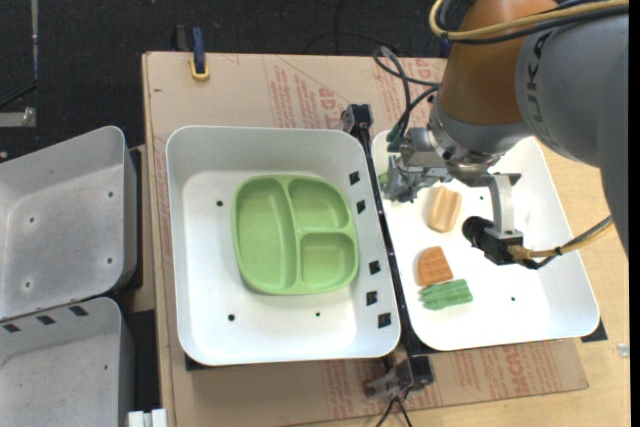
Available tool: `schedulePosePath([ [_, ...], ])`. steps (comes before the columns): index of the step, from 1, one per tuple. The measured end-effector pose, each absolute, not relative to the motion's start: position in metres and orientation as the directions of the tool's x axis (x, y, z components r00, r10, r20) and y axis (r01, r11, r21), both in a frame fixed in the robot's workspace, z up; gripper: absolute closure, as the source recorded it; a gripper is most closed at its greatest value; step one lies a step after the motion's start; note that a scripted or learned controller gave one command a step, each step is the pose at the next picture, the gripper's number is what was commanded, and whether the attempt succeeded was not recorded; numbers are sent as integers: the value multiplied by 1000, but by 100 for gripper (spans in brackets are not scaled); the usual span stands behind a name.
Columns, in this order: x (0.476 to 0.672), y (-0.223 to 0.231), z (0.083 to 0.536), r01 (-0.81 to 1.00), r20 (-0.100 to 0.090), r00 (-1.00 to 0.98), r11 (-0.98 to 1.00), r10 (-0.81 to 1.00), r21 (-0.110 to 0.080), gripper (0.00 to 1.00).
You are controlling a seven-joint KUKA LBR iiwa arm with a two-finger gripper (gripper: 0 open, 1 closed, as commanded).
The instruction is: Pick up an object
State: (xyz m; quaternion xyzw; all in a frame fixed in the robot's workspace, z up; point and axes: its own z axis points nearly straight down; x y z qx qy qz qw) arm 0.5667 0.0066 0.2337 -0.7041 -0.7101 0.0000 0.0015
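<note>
Three small objects lie in the right bin: a tan block, an orange waffle-like piece and a green ridged piece. My gripper hangs low over the bin's upper left part, close to the divider between the bins. The tan block lies just to the gripper's right and slightly nearer the camera, apart from it. The arm's wrist and orange band hide the bin's far side.
The left bin holds a green divided plate. A black fitting with a yellow cable hangs from the wrist over the right bin's middle. Two white lids lie left of the bench.
</note>
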Motion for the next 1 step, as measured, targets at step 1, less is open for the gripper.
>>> schedulePosePath([
  [1,568,62,222,1000,1,-8,8,1000,-2,100],
])
